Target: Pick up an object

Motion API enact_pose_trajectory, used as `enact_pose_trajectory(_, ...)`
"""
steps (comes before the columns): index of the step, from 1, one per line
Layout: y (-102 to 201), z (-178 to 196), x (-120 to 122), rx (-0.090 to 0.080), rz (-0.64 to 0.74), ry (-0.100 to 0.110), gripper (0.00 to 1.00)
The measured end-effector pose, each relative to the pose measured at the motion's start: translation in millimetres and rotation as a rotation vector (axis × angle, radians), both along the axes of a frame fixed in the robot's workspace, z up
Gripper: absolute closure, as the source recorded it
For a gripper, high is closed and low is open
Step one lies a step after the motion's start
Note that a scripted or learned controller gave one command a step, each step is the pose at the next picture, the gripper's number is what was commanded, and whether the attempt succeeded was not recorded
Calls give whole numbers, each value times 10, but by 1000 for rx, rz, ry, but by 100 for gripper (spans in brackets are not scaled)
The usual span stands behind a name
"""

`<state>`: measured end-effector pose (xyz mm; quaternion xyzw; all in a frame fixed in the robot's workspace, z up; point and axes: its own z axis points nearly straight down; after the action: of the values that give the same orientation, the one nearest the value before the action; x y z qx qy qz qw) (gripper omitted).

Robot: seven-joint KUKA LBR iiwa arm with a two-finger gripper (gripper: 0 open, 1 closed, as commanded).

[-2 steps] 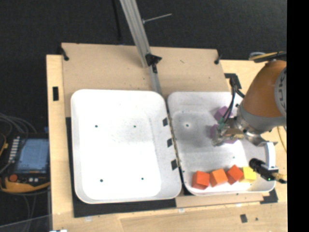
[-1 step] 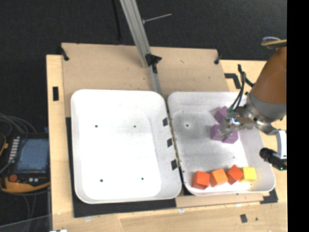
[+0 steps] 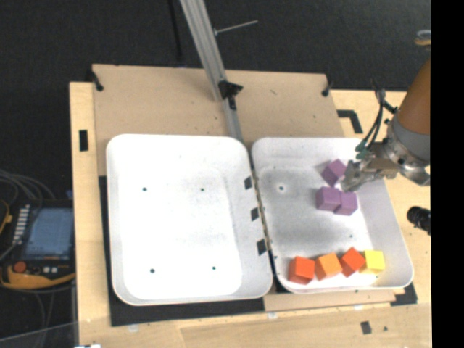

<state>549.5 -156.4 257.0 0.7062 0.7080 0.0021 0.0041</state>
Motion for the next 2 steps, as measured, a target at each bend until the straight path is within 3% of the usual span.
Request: enact_pose_trajectory(2,1145,-99,136,4,5,8,100)
